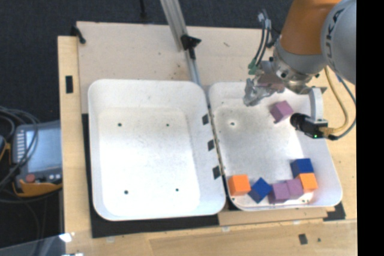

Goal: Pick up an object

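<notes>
My gripper [254,95] hangs over the back part of the right bin [252,147], with its fingers pointing down and to the left. A purple block [280,110] lies just right of the gripper, apart from it. Along the bin's front edge sit an orange block [239,184], a blue block [260,189], two purple blocks [287,190], another orange block [308,181] and a blue block [301,166]. I see nothing between the fingers.
The left bin [150,147] stands beside the right one. A slanted aluminium post [171,6] rises behind the bins. A black cable connector [305,123] hangs off the arm over the right bin's right side.
</notes>
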`<state>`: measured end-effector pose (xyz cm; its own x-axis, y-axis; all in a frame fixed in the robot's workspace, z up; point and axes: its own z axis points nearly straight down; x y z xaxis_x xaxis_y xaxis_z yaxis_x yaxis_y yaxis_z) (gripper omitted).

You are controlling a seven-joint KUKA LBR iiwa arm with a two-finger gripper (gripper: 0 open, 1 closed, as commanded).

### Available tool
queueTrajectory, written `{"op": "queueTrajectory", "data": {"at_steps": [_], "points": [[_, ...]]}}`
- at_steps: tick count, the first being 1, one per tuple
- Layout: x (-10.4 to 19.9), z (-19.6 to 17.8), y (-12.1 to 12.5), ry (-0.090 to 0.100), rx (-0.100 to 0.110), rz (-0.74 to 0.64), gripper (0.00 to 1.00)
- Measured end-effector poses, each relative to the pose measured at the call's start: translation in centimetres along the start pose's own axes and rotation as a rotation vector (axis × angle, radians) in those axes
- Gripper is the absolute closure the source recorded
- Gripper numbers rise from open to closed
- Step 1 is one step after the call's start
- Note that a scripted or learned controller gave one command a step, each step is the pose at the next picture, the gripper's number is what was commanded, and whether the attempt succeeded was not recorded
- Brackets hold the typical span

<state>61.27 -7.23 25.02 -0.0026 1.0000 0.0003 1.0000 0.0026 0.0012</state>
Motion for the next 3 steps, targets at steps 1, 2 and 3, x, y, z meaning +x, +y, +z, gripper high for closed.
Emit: {"op": "queueTrajectory", "data": {"at_steps": [1, 2, 3], "points": [[5.3, 1.2, -0.4, 0.000, 0.001, -0.003, 1.00], [10.3, 0.1, -0.4, 0.001, -0.001, -0.002, 1.00], [16.0, 1.2, 0.0, 0.000, 0.000, -0.005, 1.00]]}}
